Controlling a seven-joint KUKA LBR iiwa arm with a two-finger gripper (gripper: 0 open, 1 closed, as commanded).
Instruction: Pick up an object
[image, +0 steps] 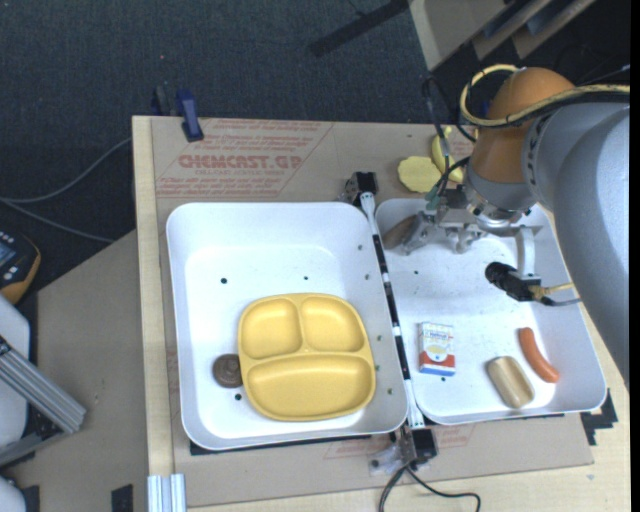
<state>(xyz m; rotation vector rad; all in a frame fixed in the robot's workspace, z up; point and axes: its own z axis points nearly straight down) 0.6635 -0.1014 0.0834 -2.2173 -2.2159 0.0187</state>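
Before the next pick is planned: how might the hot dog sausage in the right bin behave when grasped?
The sausage is long and rounded, so it may roll. Its glossy skin looks slippery. It lies near the bun, which a wide grasp might nudge.

A brown cardboard sheet (240, 160) with red printed lettering lies under two white bins. A blue clamp (188, 114) grips its far edge. Black cables (60, 190) trail across the dark carpet (150, 50) beyond.
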